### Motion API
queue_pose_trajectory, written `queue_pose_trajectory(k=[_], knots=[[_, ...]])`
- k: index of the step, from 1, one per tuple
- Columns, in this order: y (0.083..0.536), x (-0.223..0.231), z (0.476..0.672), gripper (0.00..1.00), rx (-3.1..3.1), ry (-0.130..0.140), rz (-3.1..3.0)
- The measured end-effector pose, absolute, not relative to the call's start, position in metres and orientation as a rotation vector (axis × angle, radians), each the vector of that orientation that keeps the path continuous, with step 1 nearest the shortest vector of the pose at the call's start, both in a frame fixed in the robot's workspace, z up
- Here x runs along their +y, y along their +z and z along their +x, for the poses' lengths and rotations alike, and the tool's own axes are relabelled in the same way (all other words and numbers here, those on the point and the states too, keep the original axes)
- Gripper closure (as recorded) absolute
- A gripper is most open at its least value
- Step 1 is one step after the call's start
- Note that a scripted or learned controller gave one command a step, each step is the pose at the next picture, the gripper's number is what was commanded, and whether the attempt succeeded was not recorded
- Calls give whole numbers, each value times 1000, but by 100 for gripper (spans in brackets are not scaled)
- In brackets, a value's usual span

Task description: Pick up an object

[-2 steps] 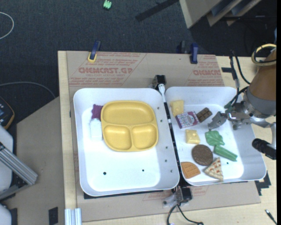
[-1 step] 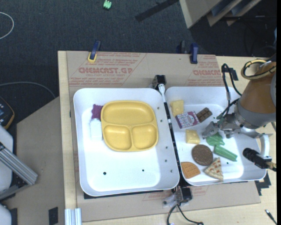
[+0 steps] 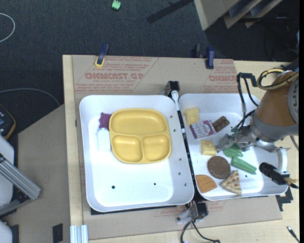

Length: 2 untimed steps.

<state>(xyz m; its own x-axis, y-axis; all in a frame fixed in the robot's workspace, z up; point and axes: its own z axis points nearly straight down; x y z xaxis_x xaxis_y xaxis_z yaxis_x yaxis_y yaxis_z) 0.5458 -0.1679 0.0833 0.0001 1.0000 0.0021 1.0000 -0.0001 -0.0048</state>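
Dark blue-grey carpet (image 3: 42, 38) spreads around everything, evenly lit with no hard shadows. At centre sits the bench (image 3: 142, 71), its top covered in brown printed cardboard, held at twelve o'clock by a yellow clamp (image 3: 100, 58) and a blue clamp (image 3: 209, 57). Up at one o'clock, a pale wooden piece of furniture (image 3: 232, 12) juts in. A thin white cable (image 3: 9, 28) loops at ten o'clock. Down at eight o'clock, a silver aluminium rail (image 3: 19, 178) slants across. A small green scrap (image 3: 116, 4) lies on the carpet at twelve.
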Motion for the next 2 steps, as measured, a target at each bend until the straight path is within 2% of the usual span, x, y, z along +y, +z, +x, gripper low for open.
queue_pose_trajectory(k=[1,2], knots=[[95,-169,547,100,-2219,0,-2223],[138,-170,549,100,-2226,-4,-2225]])
